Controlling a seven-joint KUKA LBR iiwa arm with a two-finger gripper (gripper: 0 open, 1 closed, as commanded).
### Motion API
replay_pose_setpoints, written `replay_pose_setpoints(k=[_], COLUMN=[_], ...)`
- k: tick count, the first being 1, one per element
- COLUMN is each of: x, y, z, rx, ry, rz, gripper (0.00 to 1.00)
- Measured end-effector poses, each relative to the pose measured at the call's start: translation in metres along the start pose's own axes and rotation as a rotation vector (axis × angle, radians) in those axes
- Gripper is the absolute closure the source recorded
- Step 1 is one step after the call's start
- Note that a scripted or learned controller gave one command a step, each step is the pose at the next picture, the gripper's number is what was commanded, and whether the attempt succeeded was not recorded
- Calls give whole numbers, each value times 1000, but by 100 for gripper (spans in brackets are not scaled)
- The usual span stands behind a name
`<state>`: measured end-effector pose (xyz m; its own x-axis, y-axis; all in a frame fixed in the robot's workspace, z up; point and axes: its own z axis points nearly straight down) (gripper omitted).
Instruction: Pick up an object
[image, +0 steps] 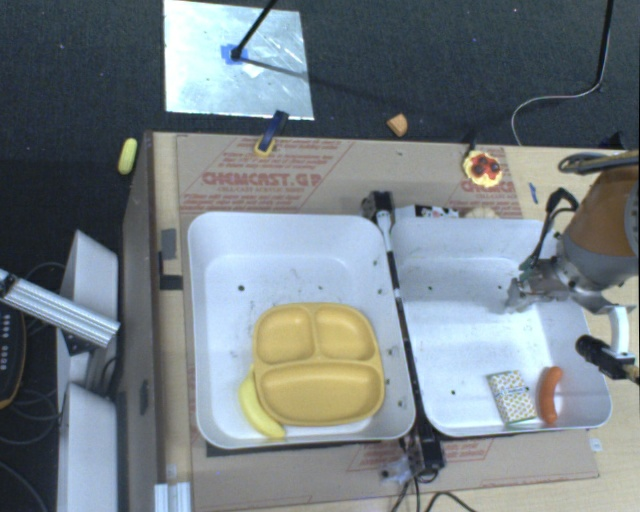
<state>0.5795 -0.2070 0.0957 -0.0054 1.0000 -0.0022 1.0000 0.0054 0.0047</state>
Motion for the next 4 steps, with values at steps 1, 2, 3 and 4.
replay_pose_setpoints(k=[1,2,3,4], x=[0,1,23,99], y=[1,-22,-6,17], z=[-11,-3,11,-3], rx=[-3,5,2,2], ry=[-1,2,2,4], rz=[-3,4,1,1], gripper=[100,100,100,100])
